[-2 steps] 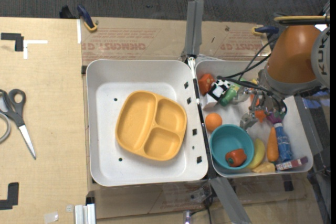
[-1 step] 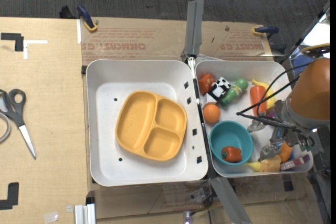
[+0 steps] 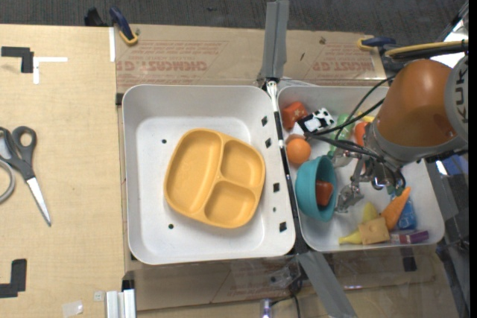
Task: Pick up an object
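The metal two-finger gripper (image 3: 349, 197) hangs low in the right white bin (image 3: 428, 234); whether its fingers are parted or closed, I cannot tell. A teal plastic bowl (image 3: 311, 188) lies just beside it, possibly touching, with an orange carrot-shaped toy (image 3: 396, 207) near.

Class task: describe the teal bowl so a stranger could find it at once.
Look at the right-hand white bin, crowded with small toys. Against its left wall lies the teal bowl, tipped on its side just below an orange ball. It is the only blue-green, hollow item there.
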